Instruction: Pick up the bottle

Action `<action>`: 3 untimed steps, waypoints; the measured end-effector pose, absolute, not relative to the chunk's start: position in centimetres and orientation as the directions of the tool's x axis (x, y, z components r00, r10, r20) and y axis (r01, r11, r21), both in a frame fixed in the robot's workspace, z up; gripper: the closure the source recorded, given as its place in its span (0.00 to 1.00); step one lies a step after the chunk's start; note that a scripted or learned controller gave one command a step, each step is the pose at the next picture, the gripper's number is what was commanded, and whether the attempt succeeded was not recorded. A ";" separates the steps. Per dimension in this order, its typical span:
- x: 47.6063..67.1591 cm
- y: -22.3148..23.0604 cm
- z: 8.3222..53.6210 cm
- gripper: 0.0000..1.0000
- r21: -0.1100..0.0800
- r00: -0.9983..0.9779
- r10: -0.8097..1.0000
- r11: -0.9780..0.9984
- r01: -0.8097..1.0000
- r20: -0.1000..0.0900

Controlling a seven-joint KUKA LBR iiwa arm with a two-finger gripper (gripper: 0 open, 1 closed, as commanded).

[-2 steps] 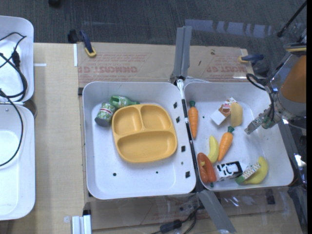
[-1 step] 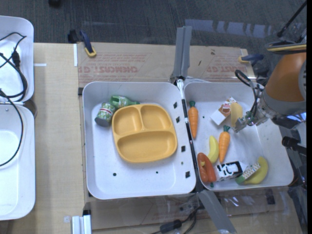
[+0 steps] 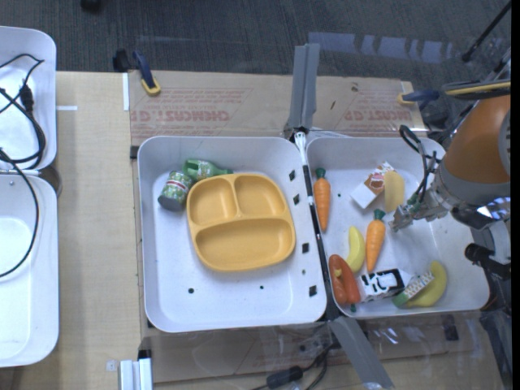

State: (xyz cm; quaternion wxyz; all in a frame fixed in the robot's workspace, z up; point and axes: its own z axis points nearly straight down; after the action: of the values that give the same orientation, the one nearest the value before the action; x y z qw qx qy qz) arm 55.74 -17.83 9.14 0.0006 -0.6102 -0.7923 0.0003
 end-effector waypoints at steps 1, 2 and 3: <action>55.7 -17.8 9.1 0.00 -0.001 -0.255 0.967 0.255 0.967 0.000; 63.3 -21.0 9.1 0.00 -0.001 -0.040 0.999 0.040 0.999 0.010; 57.0 -17.3 9.2 0.00 -0.001 -0.108 0.994 0.108 0.994 0.000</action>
State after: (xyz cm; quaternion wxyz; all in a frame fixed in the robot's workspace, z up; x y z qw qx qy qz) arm 56.96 -17.25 9.16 0.0003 -0.6680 -0.7442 0.0004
